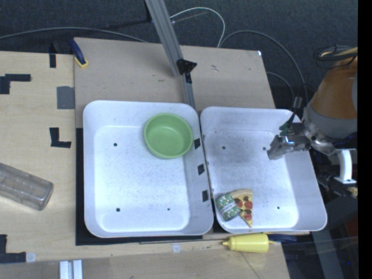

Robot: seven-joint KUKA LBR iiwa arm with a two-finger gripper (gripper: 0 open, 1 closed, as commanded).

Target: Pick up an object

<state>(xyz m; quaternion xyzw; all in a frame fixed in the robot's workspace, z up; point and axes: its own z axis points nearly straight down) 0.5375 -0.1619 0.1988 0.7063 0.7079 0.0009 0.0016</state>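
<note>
A green bowl (168, 135) sits upright in the left bin (102, 173), near its back right corner. A toy pizza slice (236, 205) with red and green toppings lies at the front of the right bin (290, 208). My gripper (278, 148) hangs over the right bin's back right part, reaching in from the right under the orange band of the arm (337, 92). It is well apart from the pizza slice and the bowl, and nothing shows between its fingers.
A yellow mustard bottle (250, 243) lies on the bench just in front of the right bin. A clear plastic cup (23, 186) lies on its side at the far left. A grey pole (165, 31) slants over the bench behind the bins, with cables beyond.
</note>
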